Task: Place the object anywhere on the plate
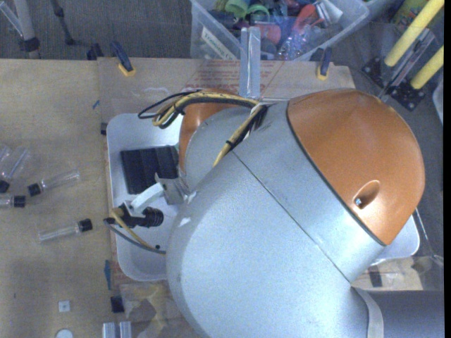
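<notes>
My grey arm with its orange band fills the middle and right of the camera view and covers most of both white bins. The left bin's rim shows at the left. Over that bin, a black ribbed block juts out from under the wrist; it looks like my gripper's body, pointing down into the bin. Just below it are a white bracket and a black cable plug with yellow and black cables. A corner of the right bin peeks out at the lower right.
Small clear vials with black caps lie on the wooden bench left of the bins. A clear tub of coloured toys stands behind. Yellow foam rods lean at the top right. Blue clamps sit on the bench's back edge.
</notes>
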`<state>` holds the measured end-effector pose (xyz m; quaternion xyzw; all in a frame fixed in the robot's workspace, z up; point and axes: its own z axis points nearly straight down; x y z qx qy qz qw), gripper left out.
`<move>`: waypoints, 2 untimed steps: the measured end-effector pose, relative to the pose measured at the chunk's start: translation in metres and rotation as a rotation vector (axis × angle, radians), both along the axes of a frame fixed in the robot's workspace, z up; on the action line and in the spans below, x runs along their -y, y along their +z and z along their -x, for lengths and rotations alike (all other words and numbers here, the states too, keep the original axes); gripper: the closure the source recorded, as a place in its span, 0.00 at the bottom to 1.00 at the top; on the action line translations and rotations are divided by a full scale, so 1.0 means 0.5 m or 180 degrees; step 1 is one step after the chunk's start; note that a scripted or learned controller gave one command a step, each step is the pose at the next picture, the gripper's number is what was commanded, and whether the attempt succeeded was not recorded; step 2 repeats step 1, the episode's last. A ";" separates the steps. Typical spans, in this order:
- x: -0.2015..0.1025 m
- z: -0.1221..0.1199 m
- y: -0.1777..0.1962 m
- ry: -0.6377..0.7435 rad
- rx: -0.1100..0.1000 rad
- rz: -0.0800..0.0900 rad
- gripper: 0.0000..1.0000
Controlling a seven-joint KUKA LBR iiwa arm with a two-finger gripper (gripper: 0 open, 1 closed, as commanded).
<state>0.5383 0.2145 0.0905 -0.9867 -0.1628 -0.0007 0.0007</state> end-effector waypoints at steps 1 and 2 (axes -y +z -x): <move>-0.022 -0.209 -0.009 -0.0412 -0.0089 -0.0003 1.00; -0.022 -0.209 -0.009 -0.0412 -0.0089 -0.0003 1.00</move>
